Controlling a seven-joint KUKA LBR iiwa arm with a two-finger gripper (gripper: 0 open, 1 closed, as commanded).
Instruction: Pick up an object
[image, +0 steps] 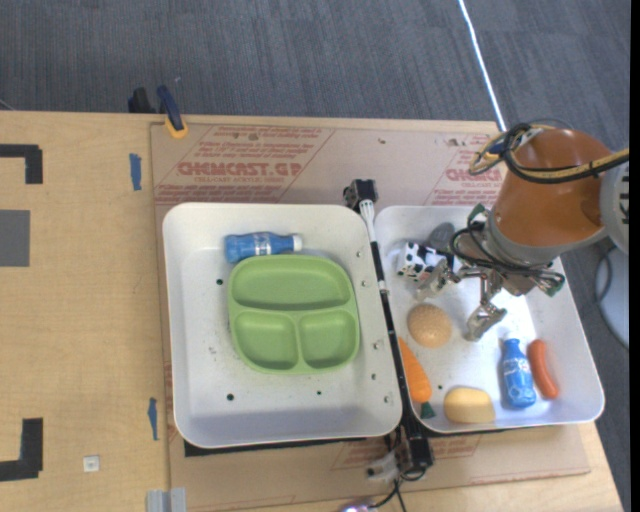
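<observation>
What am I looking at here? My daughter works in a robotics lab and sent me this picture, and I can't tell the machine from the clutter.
The photo comes from one camera fixed above a bench, looking down at a slant. The big orange and grey shape at the right is a robot arm, seen from above. Its gripper, the metal part below it, hangs over the right bin; I see nothing held in it.

Two shallow white bins sit side by side. The left bin holds a green divided plate and a blue bottle lying on its side above it. The right bin holds a toy cow, a tan ball-like thing, a carrot, a yellow lump, a second blue bottle and an orange-red sausage shape. The arm's job is to pick one up.
</observation>
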